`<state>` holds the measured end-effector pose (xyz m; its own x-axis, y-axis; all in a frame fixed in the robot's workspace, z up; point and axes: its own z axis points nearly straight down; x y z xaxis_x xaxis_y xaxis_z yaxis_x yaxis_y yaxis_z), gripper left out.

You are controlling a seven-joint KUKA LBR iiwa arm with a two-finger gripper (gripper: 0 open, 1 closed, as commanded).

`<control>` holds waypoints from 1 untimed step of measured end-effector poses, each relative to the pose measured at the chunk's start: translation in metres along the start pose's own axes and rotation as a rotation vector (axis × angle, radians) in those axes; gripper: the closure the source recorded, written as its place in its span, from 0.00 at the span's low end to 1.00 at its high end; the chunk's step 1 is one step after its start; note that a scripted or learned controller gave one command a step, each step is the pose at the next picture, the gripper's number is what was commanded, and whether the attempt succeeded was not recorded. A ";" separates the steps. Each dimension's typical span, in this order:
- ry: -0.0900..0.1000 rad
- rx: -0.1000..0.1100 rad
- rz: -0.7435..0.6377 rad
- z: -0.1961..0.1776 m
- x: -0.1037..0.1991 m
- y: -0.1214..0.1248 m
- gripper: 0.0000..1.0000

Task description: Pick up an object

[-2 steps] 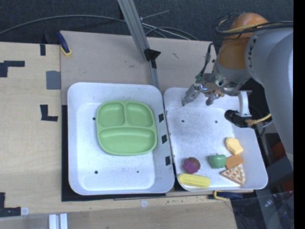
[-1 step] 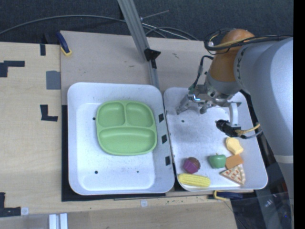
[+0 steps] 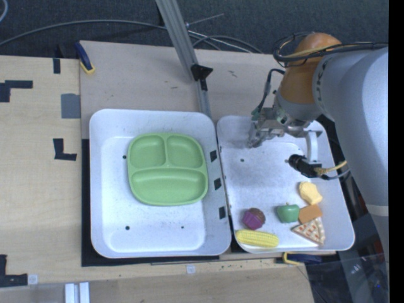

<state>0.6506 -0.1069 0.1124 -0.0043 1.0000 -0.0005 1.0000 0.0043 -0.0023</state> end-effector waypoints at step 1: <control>0.000 -0.008 0.001 -0.060 0.009 0.001 1.00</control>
<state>0.6518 -0.0982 0.1728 -0.0030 1.0000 -0.0001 1.0000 0.0030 0.0053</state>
